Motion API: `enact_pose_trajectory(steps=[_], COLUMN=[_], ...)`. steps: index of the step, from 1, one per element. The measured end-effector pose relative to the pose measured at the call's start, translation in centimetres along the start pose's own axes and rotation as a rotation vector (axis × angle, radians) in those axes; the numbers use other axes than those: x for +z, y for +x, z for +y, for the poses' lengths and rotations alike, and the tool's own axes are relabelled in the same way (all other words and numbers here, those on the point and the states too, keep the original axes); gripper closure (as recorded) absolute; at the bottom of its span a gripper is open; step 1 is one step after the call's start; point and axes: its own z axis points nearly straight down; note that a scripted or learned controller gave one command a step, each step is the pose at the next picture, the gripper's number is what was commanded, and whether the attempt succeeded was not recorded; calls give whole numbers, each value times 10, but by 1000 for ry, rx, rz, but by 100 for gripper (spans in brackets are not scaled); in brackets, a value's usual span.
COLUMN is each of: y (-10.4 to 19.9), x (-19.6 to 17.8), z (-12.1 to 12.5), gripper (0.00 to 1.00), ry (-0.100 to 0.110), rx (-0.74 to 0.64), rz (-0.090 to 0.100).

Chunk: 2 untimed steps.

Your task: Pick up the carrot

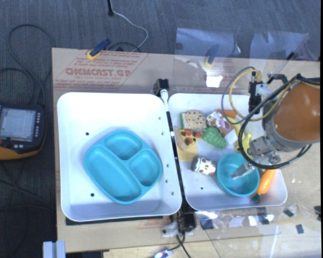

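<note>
The carrot (265,181) is orange with a green stub at its lower end and lies against the right bin's (204,198) right wall, near the front corner. My gripper (244,171) hangs over the blue bowl (237,183), just left of the carrot and apart from it. Its fingers look open and hold nothing. The arm's grey wrist and orange band (299,114) hide the bin's far right side.
The right bin also holds a cookie (194,119), a pizza slice (188,138), a green toy (215,137), a snack bag (220,121) and a small can (204,166). A blue divided plate (123,165) sits in the left bin (75,117). Cables loop above the wrist.
</note>
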Motion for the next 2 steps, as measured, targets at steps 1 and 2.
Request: enact_pose_trajectory(steps=[1, 2], y=[-1, 10], x=[8, -51], z=[-13, -29], gripper=[0, 0], ry=[-18, -13], rx=[-106, -441], rz=[-5, 6])
